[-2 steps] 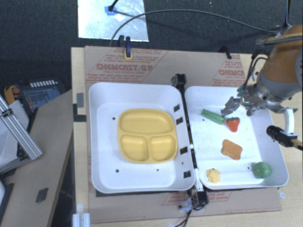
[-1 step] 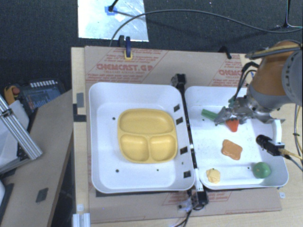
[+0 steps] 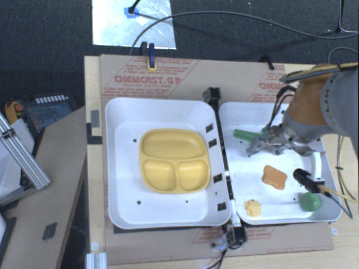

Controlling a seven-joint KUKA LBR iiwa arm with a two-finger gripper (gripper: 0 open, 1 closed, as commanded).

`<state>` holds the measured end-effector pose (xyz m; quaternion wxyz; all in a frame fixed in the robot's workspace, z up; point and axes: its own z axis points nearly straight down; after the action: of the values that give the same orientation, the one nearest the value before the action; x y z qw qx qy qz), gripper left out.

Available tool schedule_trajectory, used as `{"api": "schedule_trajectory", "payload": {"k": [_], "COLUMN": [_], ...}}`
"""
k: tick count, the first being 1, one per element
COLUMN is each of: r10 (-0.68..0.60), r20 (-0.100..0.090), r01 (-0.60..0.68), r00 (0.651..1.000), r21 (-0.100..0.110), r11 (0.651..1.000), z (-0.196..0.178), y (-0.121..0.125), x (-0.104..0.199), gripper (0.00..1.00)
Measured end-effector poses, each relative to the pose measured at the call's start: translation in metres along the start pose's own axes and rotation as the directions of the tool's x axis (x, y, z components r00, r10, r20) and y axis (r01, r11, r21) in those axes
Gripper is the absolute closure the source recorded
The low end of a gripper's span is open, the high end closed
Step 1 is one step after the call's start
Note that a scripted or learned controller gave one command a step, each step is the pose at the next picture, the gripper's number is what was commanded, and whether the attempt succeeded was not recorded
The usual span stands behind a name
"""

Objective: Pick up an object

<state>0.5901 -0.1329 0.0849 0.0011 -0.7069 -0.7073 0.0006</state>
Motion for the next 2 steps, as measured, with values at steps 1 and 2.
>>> {"api": "schedule_trajectory", "payload": {"k": [1,2], "r10": [0.000,-0.004], "r20": [0.002,0.002], "r01": [0.000,0.004], "r00": [1.000,1.000], "r21": [-0.005,-0.011], "r11": [1.000,1.000], "z": [-0.014,-0.075], "y": [0.001,0.010], "x": [-0.001,0.004], "gripper": [1.00,1.00]}}
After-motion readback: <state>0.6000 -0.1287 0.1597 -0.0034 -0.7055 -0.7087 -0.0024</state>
